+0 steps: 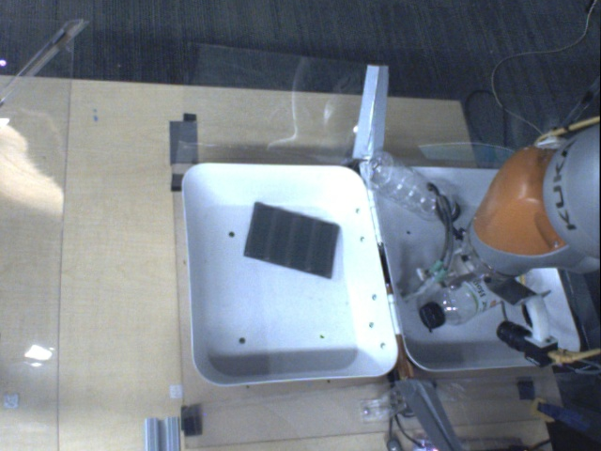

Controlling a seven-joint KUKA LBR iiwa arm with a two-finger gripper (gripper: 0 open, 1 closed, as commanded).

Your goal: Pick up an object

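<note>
top-down slanted view of a wooden bench point(113, 280) bearing two shallow white bins side by side. the left bin point(202, 280) holds one thing: a dark ribbed rectangular pad point(292, 240), lying flat and slightly skewed in the upper middle of the floor, apart from all four walls. the right bin point(413, 341) holds two clear bottles. a crumpled clear bottle point(402, 183) lies on its side at the bin's upper left corner, with its end up against the corner where the two bins meet. a small clear bottle point(455, 304) with a black cap point(430, 316) lies on its side on the floor in the lower middle of the bin, its cap pointing toward the left bin.

the grey arm point(563, 252), with its orange band point(516, 205), reaches in from the right and hangs over the right bin. the gripper point(455, 276) sits just above the small clear bottle, at or very near its upper side; contact cannot be judged. the wrist hides the gripper's working end, so it cannot be told how far it is open or whether it has hold of anything.
</note>
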